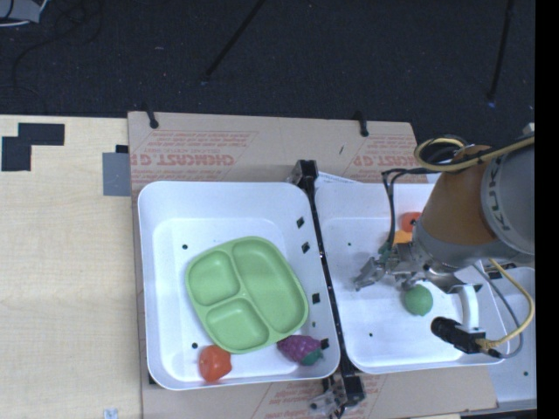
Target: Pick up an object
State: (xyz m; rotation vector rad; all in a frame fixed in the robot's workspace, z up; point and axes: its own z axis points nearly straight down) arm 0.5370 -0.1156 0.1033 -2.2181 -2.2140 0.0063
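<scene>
My gripper (369, 273) is low over the right bin (367, 343), near its left-middle floor, and it points toward the divider between the bins. A green ball (417, 300) lies just to the gripper's right, beside the wrist and not in the gripper. An orange and red object (408, 222) sits at the back of the right bin, partly hidden by the arm. Nothing shows directly under the gripper's tip but bare white bin floor.
The left bin (166, 225) holds a green divided plate (246, 293), a red fruit-like toy (214, 362) at the front and a purple grape bunch (300, 348) near the divider. Cardboard lies under both bins. The wooden bench extends to the left.
</scene>
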